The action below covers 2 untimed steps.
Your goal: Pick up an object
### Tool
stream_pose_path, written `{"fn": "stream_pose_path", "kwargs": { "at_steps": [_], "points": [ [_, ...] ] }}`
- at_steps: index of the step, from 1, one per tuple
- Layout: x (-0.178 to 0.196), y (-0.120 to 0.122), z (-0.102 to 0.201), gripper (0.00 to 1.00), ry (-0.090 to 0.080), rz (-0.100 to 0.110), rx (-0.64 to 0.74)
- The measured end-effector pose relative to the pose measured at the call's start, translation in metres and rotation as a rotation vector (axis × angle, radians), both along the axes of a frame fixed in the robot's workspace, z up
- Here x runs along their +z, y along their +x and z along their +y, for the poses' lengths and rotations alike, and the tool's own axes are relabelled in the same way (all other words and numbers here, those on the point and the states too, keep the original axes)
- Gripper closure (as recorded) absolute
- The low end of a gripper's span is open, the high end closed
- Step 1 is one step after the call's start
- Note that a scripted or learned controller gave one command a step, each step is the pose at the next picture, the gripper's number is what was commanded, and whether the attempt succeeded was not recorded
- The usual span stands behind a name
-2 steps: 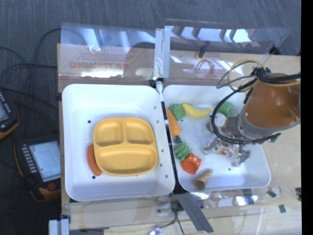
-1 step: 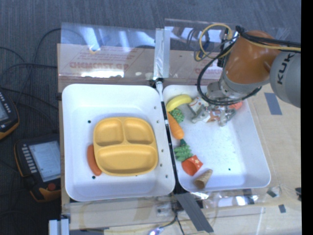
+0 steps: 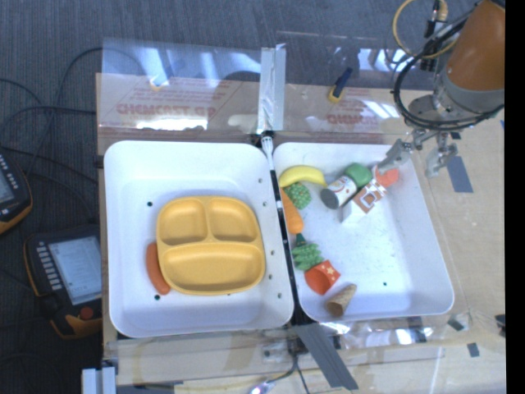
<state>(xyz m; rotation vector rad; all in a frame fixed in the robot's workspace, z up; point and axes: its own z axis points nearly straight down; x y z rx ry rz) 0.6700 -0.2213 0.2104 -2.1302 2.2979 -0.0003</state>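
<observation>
My gripper (image 3: 416, 156) hangs over the far right corner of the right bin (image 3: 410, 253), under the orange band of the arm. Its two fingers (image 3: 399, 152) stand apart, open, with nothing between them. Just below the left finger lies a small red piece (image 3: 387, 176). Beside it are a little carton (image 3: 371, 197), a green item (image 3: 357, 173) and a grey can (image 3: 336, 194). Further left lie a banana (image 3: 302, 175), a green vegetable (image 3: 298, 194) and an orange carrot (image 3: 291, 217). Nearer the front are a green piece (image 3: 306, 255), a red-orange block (image 3: 321, 277) and a cone (image 3: 340, 299).
The left bin (image 3: 131, 187) holds a yellow divided plate (image 3: 211, 243) with an orange sausage (image 3: 156, 268) at its left side. A ridge (image 3: 277, 220) separates the two bins. Cables (image 3: 414, 31) loop beside the arm. Bare white floor shows in the right bin's front right part.
</observation>
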Motion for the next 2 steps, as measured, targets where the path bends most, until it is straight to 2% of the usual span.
{"fn": "stream_pose_path", "kwargs": {
  "at_steps": [1, 2],
  "points": [
    [-0.062, 0.000, 0.058, 0.00, 0.003, 0.004, -0.054],
    [-0.082, -0.006, 0.070, 0.00, -0.004, -0.019, -0.014]
  ]
}}
